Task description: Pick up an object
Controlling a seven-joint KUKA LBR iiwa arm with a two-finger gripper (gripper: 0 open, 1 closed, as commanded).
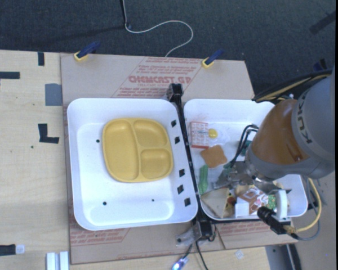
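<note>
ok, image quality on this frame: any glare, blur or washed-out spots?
Camera view: lighting is even and soft, with faint shadows inside the left bin; the white bins are bright, near washed out; the yellow tray is crisp; the clutter in the right bin near the gripper is soft and hard to resolve.

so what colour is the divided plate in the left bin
Yellow all over; the divided plate shows clearly in the camera view.

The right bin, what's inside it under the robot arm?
The right bin holds a red-and-white card, a small yellow ball, a brown piece, a green thing and colorful packets. The arm covers the rest.
</note>
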